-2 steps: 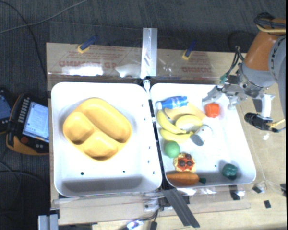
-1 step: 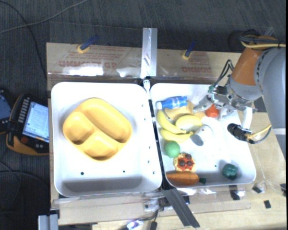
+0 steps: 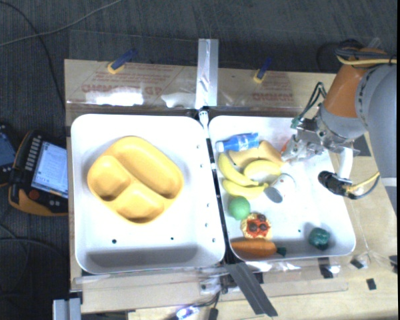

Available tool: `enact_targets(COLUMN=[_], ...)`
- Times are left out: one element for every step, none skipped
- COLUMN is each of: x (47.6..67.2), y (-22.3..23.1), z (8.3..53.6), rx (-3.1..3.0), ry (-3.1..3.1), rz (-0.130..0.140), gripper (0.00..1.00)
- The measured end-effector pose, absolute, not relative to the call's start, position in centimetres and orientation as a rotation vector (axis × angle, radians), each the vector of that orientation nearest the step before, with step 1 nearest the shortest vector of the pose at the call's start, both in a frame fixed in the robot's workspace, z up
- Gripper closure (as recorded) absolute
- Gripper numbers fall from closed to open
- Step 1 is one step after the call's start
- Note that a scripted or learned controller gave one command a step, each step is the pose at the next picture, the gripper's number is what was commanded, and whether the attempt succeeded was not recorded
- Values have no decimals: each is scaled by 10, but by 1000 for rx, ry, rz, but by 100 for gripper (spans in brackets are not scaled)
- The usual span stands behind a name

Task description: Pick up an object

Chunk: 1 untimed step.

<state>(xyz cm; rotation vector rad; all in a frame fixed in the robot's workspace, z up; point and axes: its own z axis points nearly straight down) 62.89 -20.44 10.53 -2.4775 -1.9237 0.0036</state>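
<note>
The right bin (image 3: 333, 209) holds a bunch of yellow bananas (image 3: 240, 174), a blue packet (image 3: 239, 142), a green ball (image 3: 239, 208), a small pizza-like toy (image 3: 256, 226), an orange carrot-shaped piece (image 3: 253, 248) and a dark green object (image 3: 319, 237). My gripper (image 3: 297, 144) hangs over the back of the right bin, just right of the bananas and a tan piece (image 3: 270, 152). Nothing is visibly held in it. The grey arm with its orange band (image 3: 343, 89) comes in from the right.
A large yellow moulded object (image 3: 135, 177) lies in the left bin (image 3: 93, 245). A small grey item (image 3: 273, 194) lies beside the bananas. A black hook-like part (image 3: 337, 182) hangs from the arm over the right bin. A handheld pendant (image 3: 40, 172) sits left of the bench.
</note>
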Motion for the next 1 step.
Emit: enact_targets(x=[629], y=[-204], z=[105], rx=[-2476], ry=[-1924], rz=[4], gripper=[0])
